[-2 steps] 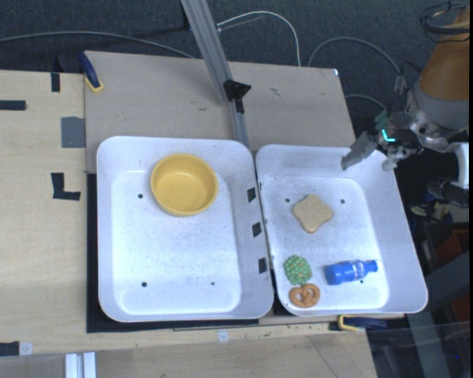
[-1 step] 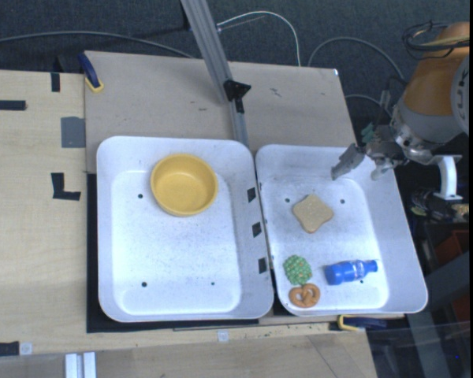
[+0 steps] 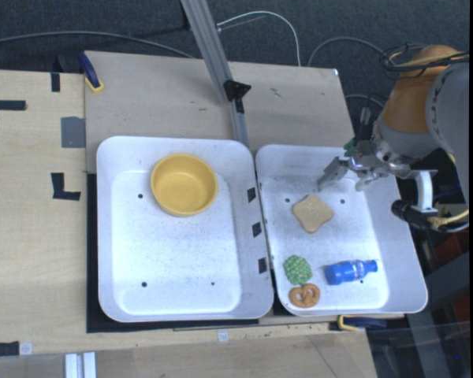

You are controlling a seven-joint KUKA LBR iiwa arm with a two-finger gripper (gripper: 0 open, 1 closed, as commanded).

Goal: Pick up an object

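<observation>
The hand (image 3: 348, 176) sits at the right of the frame, over the upper part of the right bin (image 3: 394, 242). Its two fingers (image 3: 329, 175) are spread apart and point down and left; nothing lies between them and they touch nothing that can be seen.

Just below and left of the hand, apart from it, a tan slice of bread (image 3: 313, 213) lies in the middle of the right bin. Lower in the same bin are a green ball (image 3: 297, 269), a pretzel (image 3: 305, 294) just beneath it, and a blue bottle (image 3: 349, 271) lying on its side to their right. Any label on the bottle is too small to read.

In the left bin (image 3: 126, 235), a yellow bowl (image 3: 184, 183) stands upright near the upper middle. Both bins rest on the desk (image 3: 31, 235); no writing can be read anywhere.
</observation>
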